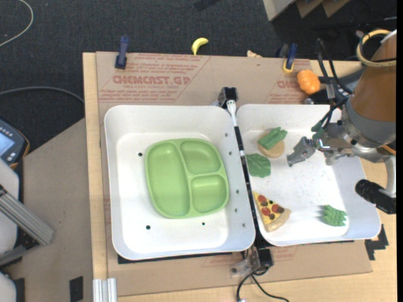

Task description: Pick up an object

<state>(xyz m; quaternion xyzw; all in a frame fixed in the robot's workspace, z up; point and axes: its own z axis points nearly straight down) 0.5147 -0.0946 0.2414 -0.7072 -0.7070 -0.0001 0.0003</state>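
The right bin (352, 231) holds a tan bun with a green leaf on top (272, 141), a flat green leaf piece (258, 165), a pizza slice (272, 211) near the front left, and a small green bushy piece (334, 216) at the front right. My gripper (301, 151) hangs over the middle of this bin, just right of the bun and leaf, and slightly above the floor. Nothing shows in its grasp. The grey arm with its orange band (381, 74) comes in from the right.
In the left bin (119, 168) lies a green divided plate (187, 178). A black clamp (228, 96) sits at the back where the bins meet. An orange toy (308, 81) and a yellow banana (199, 44) lie outside the bins at the back.
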